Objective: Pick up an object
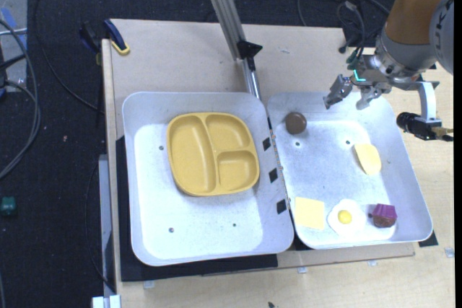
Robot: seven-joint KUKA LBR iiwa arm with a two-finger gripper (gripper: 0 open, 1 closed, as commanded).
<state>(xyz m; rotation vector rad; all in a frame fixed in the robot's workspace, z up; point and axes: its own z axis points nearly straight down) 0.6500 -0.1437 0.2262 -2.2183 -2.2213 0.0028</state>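
My gripper hangs open over the far edge of the right bin, with nothing between its fingers. A round brown object lies in that bin's far left corner, to the left of the gripper. A pale yellow piece lies below the gripper toward the right wall. Along the near side sit a flat yellow square, a fried egg and a purple block.
The left bin holds a yellow divided plate. A slanted metal pole rises from the seam between the bins at the back. Black clips line the seam. Cables lie on the dark floor behind the bench.
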